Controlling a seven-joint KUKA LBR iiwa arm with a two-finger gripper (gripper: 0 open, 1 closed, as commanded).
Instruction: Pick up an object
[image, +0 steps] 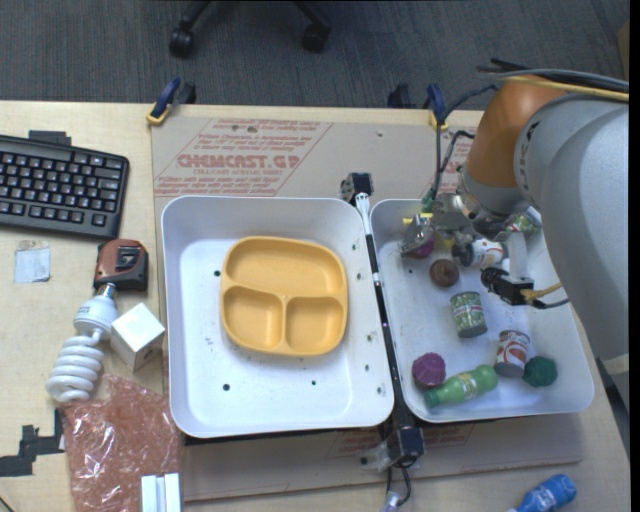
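Observation:
The right bin (560, 405) holds several small objects: a brown round piece (444, 272), a green can (467, 313), a red and white can (512, 352), a dark green ball (540, 371), a green bottle (460, 387) and a purple lump (429, 369). My gripper (418, 238) hangs low over the bin's far left corner, under the orange-banded wrist (505, 125). A small maroon object (421, 245) sits right at its tip. Whether the gripper touches it is unclear.
The left bin (200, 400) holds a yellow divided tray (285, 296). Left of the bins lie a keyboard (60, 185), a tape measure (122, 265), a light bulb (80, 350) and a white cube (137, 335). A blue bottle (545, 495) lies at the front right.

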